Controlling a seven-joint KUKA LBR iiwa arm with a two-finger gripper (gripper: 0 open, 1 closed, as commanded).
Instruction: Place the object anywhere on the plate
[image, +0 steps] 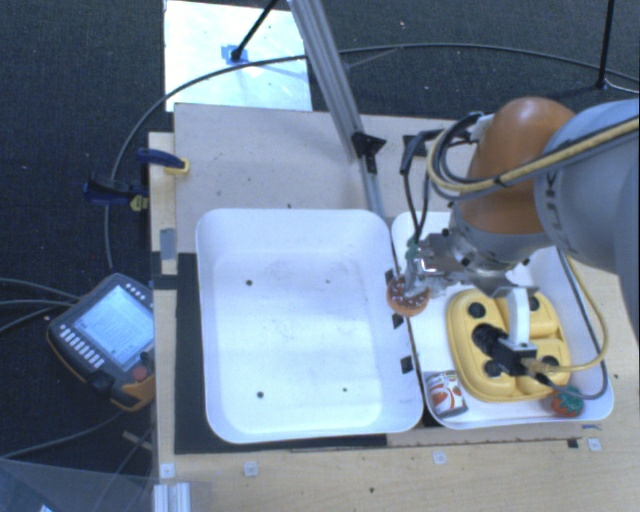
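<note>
Two shallow white bins sit side by side on the desk: a left bin (300, 330) and a right bin (590, 400).

In the right bin there is one yellow plate (500, 345), with one white-handled brush (518, 330) lying across it.

One small printed can (446, 394) lies by that bin's near-left corner, and one small teal and orange piece (566, 402) lies by its near-right corner.

One round brown object (406, 295) sits at the seam between the two bins, beneath the one end effector (420, 265).

Two clamps (140, 175) grip the desk's left edge near its far corner.

One handheld pendant (105, 335) rests on the floor beyond the desk's left edge.
</note>
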